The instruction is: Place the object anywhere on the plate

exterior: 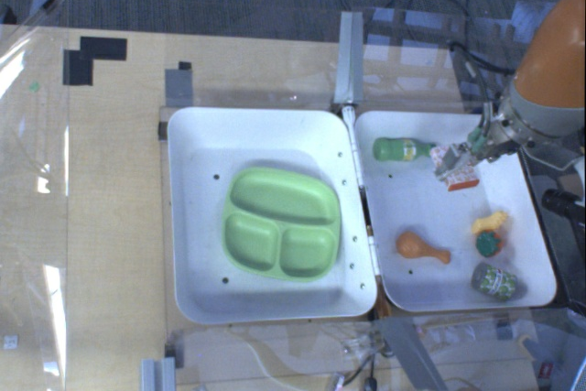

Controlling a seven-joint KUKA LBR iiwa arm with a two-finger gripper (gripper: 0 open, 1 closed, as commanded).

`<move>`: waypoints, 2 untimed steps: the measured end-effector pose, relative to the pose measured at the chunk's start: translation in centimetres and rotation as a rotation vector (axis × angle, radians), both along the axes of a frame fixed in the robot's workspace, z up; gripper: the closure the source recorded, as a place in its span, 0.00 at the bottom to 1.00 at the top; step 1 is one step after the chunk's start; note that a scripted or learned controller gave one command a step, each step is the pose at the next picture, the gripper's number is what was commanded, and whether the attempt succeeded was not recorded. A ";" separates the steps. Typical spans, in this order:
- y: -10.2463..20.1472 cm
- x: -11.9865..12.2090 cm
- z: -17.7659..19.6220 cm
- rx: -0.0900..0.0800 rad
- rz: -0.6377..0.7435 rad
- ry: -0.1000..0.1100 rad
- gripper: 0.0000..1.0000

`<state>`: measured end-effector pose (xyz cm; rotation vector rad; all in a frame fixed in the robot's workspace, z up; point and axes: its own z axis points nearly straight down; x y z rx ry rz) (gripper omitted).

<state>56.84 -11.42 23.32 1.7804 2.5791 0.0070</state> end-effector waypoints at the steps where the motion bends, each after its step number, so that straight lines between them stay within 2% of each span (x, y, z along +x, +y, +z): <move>1: 6.7 -0.7 -0.8 0.000 0.092 0.004 1.00; 2: 13.5 -1.5 -3.2 0.000 0.128 0.003 1.00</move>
